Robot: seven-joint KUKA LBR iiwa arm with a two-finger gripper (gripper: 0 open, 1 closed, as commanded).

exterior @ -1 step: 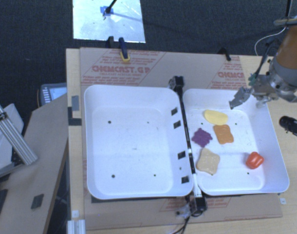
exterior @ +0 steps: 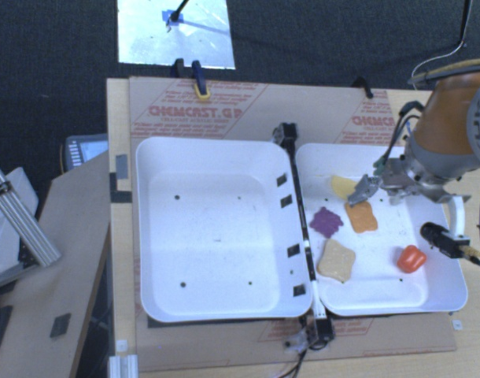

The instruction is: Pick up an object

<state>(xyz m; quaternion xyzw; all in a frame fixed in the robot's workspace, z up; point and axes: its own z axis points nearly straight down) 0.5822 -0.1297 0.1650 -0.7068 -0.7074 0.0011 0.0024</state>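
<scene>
Gripper (exterior: 363, 194) hanging right over an orange piece (exterior: 363, 220)

The grey arm (exterior: 452, 124) is reaching in from three o'clock and leaning down into the right bin (exterior: 448, 294). The gripper is sitting at the twelve o'clock edge of the orange piece and looks to be touching it, or nearly so. From this high, slanted view nobody can tell whether the gripper is spread or pressed together. Nothing is showing clearly inside it, so the piece is probably lying on the bin floor, not lifted.

The orange piece is lying near the middle of the right bin. A yellow piece (exterior: 341, 185) is lying just beside the gripper at ten o'clock. A purple piece (exterior: 326, 222) is lying near the orange one at nine o'clock. A tan piece (exterior: 337, 261), shaped like a slice of bread, is lying at seven o'clock. A red piece (exterior: 411, 259) is lying at four o'clock, well apart. The left bin (exterior: 216, 211) is sitting alongside at nine o'clock.

The arm is likely aiming at the orange piece because it is lying flat, out in the open and away from the walls. The yellow piece is crowding close, so it could get bumped. The picking up is looking not yet done.
</scene>
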